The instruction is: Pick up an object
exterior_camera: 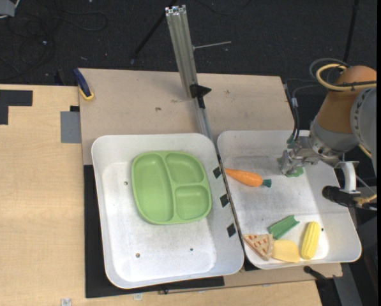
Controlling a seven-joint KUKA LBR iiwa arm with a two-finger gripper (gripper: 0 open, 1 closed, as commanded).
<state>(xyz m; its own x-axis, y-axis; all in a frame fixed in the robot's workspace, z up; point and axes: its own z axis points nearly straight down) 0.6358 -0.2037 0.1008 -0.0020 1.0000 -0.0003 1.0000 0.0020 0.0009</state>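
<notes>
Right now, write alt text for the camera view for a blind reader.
The end effector hangs low over the right bin, near a toy carrot. Toy corn, a pizza slice and a green piece lie at that bin's front; the left bin holds a green divided plate.

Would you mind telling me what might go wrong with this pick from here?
The gripper sits over bare bin floor, right of the carrot, so closing there may catch nothing. The corn, green piece and pizza slice crowd the near corner, so a grab could nudge neighbours.
</notes>
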